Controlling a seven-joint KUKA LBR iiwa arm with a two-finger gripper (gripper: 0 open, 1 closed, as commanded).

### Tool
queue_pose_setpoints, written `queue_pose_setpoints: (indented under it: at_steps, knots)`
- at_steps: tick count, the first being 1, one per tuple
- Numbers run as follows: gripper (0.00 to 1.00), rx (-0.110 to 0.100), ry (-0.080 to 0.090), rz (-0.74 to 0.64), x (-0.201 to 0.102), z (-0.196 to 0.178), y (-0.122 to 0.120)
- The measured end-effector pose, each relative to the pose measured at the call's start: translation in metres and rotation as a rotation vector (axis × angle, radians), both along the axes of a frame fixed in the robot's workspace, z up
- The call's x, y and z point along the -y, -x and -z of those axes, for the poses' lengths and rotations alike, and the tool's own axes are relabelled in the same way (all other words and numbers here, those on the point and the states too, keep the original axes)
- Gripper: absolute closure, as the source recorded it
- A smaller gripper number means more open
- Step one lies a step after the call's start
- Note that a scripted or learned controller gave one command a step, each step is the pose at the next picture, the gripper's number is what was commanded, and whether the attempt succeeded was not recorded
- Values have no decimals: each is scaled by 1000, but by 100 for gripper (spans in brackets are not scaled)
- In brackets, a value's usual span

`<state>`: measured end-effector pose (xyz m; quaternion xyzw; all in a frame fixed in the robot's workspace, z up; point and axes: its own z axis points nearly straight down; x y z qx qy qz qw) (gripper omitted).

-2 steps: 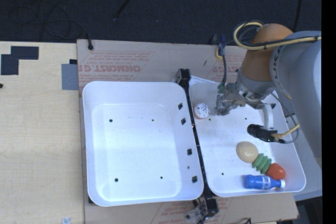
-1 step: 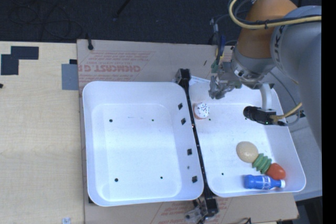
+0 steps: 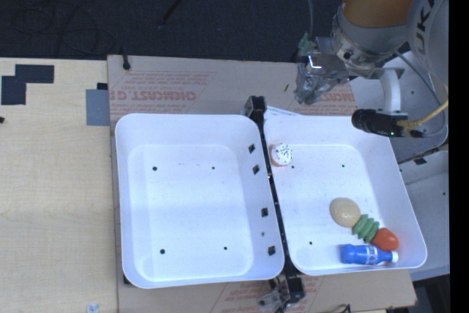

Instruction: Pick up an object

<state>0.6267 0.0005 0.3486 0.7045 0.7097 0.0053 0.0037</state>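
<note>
— White bins: what is in them?
— The right bin [image 3: 410, 220] has a blue bottle [image 3: 367, 254], a beige egg [image 3: 344, 212] and a small speckled ball [image 3: 281, 154].
— And the gripper [image 3: 311, 91]?
— Above the bin's far edge — nothing visible in it.

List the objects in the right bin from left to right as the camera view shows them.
Small white and orange piece → beige egg-shaped object → blue bottle. The green and red toy beside the egg overlaps those two in the order, so it is left out.
</note>
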Motion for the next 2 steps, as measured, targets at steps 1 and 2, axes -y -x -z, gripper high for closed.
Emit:
queue_pose_setpoints:
  at_steps: [1,2]
  knots:
    - [100,-15,3,4,-7,30,-18]
    - [100,-18,1,1,-82,55,-17]
